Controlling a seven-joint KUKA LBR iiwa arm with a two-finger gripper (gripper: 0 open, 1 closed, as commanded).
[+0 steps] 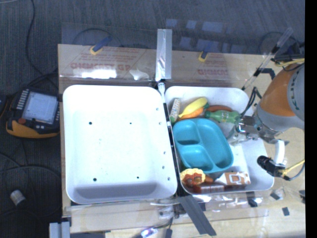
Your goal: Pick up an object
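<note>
Against the right bin's upper wall lie a yellow banana and a green toy, just above a blue divided tray. Beside the green toy's right end sits the gripper; how it stands I cannot tell. Near the bin's lower wall rest a small box and a red-and-yellow toy. The left bin sits alongside.

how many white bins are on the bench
2. The left bin sits on the left half of the bench; the right bin sits beside it, holding a blue tray and other items.
</note>
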